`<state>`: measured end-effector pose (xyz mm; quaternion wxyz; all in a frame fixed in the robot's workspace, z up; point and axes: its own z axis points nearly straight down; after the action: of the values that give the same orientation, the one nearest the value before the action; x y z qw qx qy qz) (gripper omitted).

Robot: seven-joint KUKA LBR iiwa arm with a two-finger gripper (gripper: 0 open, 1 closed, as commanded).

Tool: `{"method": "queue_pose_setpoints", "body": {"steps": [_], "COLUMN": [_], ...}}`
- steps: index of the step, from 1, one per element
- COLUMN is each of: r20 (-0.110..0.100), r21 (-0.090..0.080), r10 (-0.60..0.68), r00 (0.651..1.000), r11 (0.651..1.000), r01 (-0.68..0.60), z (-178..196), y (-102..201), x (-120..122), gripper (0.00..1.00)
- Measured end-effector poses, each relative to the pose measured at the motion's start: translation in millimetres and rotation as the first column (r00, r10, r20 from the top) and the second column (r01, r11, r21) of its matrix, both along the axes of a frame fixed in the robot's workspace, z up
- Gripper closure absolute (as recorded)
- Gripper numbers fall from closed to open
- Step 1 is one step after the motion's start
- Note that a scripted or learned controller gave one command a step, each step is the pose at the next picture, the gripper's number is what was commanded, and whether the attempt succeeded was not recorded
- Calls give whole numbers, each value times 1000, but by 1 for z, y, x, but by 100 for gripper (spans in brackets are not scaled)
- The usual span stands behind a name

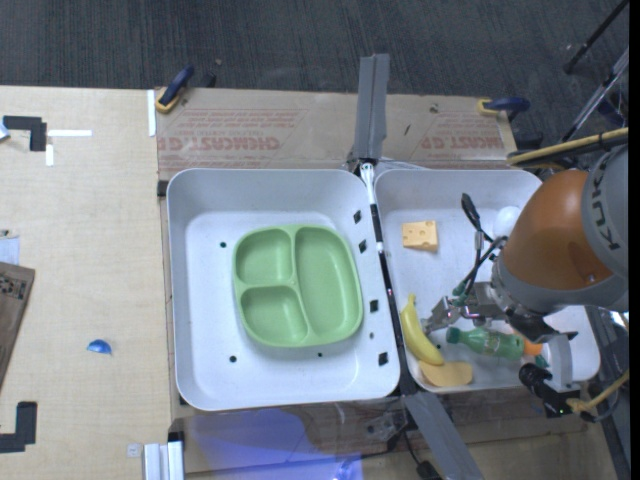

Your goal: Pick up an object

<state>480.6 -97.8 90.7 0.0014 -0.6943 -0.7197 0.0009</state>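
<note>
While a green divided tray (298, 286) fills the left bin (190, 268), the right bin (440, 193) holds a banana (418, 334), bottle (487, 342) and cheese wedge (420, 235); the gripper (447, 311) hovers beside the banana, fingers parted, grasping nothing.

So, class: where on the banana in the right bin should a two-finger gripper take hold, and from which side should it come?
Probably the middle of the banana, coming straight down, fingers closing across its narrow width. It lies flat and curved along the right bin's left wall, so its long sides are the easiest faces to pinch. The wall side looks tight, and the gripper hangs just beside it.
</note>
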Motion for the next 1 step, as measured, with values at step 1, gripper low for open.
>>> {"method": "queue_pose_setpoints", "body": {"steps": [1], "r20": [2], "r21": [-1], "r10": [167], "r00": [986], "r11": [986], "r01": [-167], "z": [95], "y": [-1], "x": [45], "gripper": [0]}}
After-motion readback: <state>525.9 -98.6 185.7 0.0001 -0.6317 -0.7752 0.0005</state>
